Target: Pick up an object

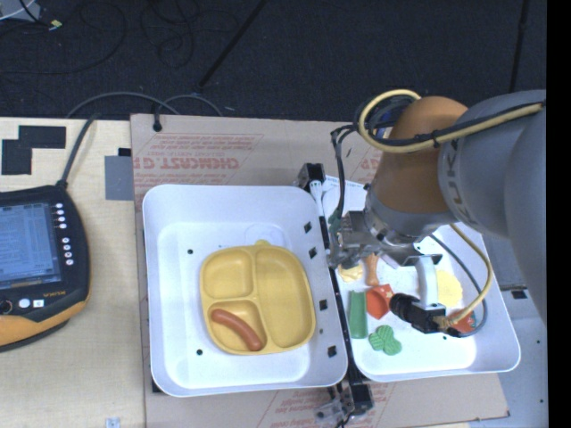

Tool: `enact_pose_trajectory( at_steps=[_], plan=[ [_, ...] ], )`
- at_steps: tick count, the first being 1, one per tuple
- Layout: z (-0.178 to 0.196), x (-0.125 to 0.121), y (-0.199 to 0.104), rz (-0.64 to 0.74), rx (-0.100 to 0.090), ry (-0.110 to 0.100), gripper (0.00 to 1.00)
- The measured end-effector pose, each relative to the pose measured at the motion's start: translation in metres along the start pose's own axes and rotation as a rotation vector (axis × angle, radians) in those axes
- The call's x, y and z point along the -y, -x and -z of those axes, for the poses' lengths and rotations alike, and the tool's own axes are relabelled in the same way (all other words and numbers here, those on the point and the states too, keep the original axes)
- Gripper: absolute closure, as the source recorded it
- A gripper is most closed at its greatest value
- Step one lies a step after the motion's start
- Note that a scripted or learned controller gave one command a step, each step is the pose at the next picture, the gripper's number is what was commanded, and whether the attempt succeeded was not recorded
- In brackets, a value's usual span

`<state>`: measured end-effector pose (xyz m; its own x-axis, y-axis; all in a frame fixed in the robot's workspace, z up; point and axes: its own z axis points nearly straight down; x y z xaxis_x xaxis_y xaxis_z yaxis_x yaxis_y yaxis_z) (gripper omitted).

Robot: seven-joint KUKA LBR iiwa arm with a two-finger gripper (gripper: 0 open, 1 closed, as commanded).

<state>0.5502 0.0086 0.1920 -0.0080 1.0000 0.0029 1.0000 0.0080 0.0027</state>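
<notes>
Tan bench [53, 382] — cardboard sheet [223, 154] under bins; dark floor [223, 34] behind.

A robotics lab, by its fittings: a grey KUKA arm [482, 168] with looped cables reaching over two white bins [169, 239] on a cardboard-covered bench [223, 154], a teach pendant [36, 257] with a screen lying at the left, and loose wires on dark carpet [223, 34] at the far side.

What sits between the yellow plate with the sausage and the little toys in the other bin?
In the camera view, between the yellow plate and the green stick lie bare white bin floor and the two bins' touching walls with black clips.
</notes>
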Motion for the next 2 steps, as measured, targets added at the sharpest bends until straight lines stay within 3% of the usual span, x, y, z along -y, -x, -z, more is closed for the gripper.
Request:
enact_pose_trajectory(
  at_steps=[1, 2],
  plan=[
    [0.072, -0.004, 0.009, -0.007, 0.003, 0.001, 1.0],
    [0.221, 0.051, -0.031, -0.001, -0.002, 0.01, 1.0]
  ],
)
